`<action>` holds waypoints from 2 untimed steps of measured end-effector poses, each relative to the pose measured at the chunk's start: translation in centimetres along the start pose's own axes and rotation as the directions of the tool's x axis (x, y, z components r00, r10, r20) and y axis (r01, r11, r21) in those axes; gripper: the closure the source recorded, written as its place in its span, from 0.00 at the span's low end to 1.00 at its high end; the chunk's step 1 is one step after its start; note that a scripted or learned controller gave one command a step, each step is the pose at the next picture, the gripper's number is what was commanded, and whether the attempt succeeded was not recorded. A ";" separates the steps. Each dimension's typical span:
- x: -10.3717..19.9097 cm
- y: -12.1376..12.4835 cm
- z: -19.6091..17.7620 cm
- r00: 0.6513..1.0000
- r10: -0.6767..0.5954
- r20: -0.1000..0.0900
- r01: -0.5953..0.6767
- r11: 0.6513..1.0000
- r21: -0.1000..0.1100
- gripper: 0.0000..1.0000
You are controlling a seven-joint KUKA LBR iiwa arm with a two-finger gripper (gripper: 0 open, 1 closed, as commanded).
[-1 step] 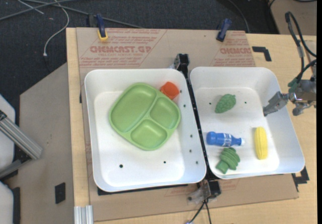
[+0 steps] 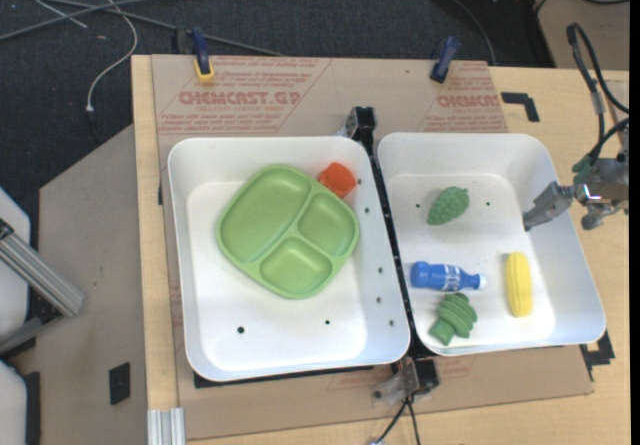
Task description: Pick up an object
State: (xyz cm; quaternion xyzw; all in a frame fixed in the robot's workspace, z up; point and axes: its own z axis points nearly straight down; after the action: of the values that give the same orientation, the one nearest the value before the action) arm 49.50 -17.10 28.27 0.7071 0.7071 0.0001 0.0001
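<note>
**Gripper at the right bin's edge, toys lying apart from it**

The gripper (image 2: 562,201) stood over the right rim of the right bin (image 2: 500,148), reaching in from the right. One grey finger (image 2: 545,205) pointed down and left toward the bin floor; whether the hand was released or clenched could not be told, and nothing showed between its fingers.

Four toys lay in the right bin. A green bumpy fruit (image 2: 448,205) sat near the bin's upper middle, well to the left of the gripper. Below it a blue bottle (image 2: 446,278) with a white label lay on its side, and just beneath that a green leafy vegetable (image 2: 455,318) rested near the front wall. A yellow corn cob (image 2: 519,283) lay lengthwise by the right side, below the gripper and apart from it.

In the left bin (image 2: 200,333) a green divided plate (image 2: 288,230) lay tilted, with an orange toy (image 2: 338,178) touching its upper right edge.
</note>
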 end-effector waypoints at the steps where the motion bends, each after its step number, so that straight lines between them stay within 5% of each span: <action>1: 0.0 -0.1 4.0 1.000 0.000 -0.001 0.000 1.000 0.002 0.00; 2: 1.1 -0.1 9.0 1.000 0.000 -0.004 0.000 1.000 0.007 0.00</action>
State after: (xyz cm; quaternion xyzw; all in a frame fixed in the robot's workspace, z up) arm 49.39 -15.95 19.24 0.7070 0.7072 -0.0010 -0.0037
